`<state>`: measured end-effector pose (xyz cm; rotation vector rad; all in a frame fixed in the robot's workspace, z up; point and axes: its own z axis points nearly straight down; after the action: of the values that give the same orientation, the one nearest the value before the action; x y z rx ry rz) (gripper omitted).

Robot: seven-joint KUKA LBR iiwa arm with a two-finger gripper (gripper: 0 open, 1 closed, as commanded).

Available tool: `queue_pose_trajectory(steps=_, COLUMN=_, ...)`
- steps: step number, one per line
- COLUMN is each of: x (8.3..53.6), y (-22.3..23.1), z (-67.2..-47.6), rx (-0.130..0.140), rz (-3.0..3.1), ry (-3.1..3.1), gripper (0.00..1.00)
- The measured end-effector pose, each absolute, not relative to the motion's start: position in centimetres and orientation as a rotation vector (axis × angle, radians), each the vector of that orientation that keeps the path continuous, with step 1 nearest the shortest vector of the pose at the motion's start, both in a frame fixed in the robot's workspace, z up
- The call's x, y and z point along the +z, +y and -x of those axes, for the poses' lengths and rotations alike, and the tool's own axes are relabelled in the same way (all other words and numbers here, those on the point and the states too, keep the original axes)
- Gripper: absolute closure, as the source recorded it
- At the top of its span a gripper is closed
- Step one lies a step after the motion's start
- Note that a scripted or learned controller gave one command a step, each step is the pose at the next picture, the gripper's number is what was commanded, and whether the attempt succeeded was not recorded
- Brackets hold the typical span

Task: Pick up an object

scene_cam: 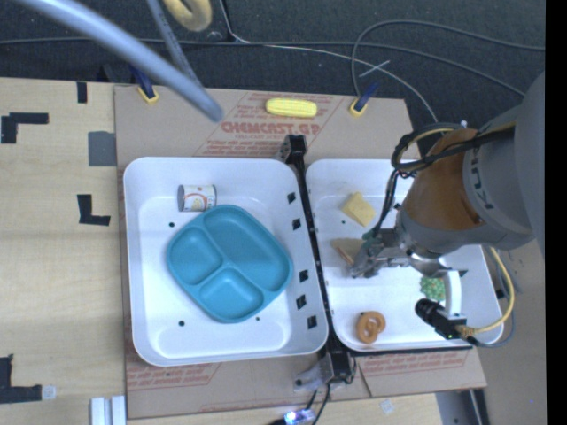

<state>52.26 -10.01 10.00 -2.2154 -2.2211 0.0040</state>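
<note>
My gripper [368, 261] is low in the right bin [403, 171], near its left-middle part. Its tip is right at a small tan-brown object [344, 250] lying on the bin floor, and whether that object is gripped cannot be made out. A yellow wedge [359, 209] lies a short way behind the gripper. Toward the front edge of this bin sits a brown pretzel-shaped piece [370, 327]. A small green object [432, 285] peeks out beneath the wrist.
The left bin [146, 326] holds a blue divided plate [229, 261] and a small can [197, 197] on its side at the back left. A yellow corn-like piece [291, 107] lies on the cardboard behind the bins. The bins' shared wall [310, 255] runs just left of the gripper.
</note>
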Motion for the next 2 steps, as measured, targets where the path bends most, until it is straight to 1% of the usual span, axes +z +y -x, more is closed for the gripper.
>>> queue_pose_trajectory(steps=1, x=15.7, y=-10.7, z=-52.9, rx=-0.002, rz=2.222, ry=-2.224, gripper=1.00)
queue_pose_trajectory(steps=2, x=20.3, y=-11.5, z=-52.9, rx=-0.002, rz=2.223, ry=-2.224, gripper=1.00)
